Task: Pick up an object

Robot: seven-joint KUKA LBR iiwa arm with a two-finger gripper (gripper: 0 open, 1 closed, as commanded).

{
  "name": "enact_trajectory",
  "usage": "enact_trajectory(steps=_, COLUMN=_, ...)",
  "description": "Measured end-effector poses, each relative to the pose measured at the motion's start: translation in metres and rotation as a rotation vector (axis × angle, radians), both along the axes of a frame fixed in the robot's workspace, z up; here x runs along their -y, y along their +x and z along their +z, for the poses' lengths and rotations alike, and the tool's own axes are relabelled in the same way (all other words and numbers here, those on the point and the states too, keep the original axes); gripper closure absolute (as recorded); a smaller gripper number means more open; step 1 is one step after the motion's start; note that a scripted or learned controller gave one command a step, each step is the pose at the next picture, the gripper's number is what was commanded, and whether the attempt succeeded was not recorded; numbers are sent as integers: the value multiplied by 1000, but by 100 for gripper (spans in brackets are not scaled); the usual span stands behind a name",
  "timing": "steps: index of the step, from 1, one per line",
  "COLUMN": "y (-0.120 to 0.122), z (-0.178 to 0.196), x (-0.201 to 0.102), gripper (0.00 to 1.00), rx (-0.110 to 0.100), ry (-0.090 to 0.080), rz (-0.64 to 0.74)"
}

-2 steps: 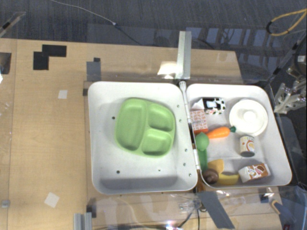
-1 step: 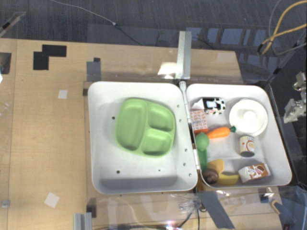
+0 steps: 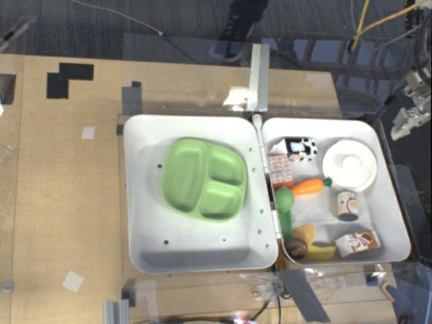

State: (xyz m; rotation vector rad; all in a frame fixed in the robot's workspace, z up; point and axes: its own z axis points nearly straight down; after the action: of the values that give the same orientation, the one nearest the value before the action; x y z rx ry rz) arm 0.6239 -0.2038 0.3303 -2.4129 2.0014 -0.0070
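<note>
Camera view: gripper (image 3: pixel 412 117) stood at the right edge, outside the right bin (image 3: pixel 389 181); its opening could not be told. The carrot (image 3: pixel 309 187) lay mid-bin, down-left of the gripper, long axis running left to right.

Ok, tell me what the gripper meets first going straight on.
Likely the right bin's rim at its far right corner; the gripper hangs just outside it, seemingly pointing down. Depth is unclear, so it's a guess.
</note>
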Motion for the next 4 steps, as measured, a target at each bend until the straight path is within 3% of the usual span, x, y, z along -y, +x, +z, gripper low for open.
enact_trajectory(steps=1, y=43, z=8, x=-7, gripper=100, rx=1, ry=1, rz=26)
enact_trajectory(steps=2, y=46, z=-69, x=-7, gripper=100, rx=-4, ry=-1, rz=558)
enact_trajectory(steps=3, y=44, z=8, x=-4, gripper=100, rx=2, ry=-10, rz=865)
enact_trajectory(steps=4, y=-35, z=-23, x=2, gripper=100, rx=-3, ry=-7, rz=1084)
